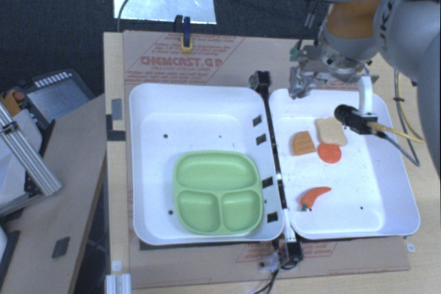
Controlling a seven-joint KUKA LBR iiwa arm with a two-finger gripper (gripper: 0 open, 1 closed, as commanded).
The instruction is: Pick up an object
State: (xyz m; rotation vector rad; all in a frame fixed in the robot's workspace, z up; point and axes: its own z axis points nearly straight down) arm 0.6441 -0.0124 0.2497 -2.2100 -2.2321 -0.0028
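Note:
Four small food items lie in the right bin (393, 210): an orange-brown chunk (302, 143), a tan bread slice (331, 131), a red tomato slice (330, 153) just below the bread, and a red-orange chili pepper (314, 196) nearer the front. My gripper (300, 87) hangs over the back left corner of the right bin, above and behind the items, apart from all of them. Nothing shows between its fingers, and their gap is too small to judge.
A green divided plate (217, 191) lies in the left bin (155, 148). A black divider with clips (269, 148) runs between the bins. A black cylindrical part with a cable (355, 119) sticks out over the right bin's back. Clutter stands at the far left.

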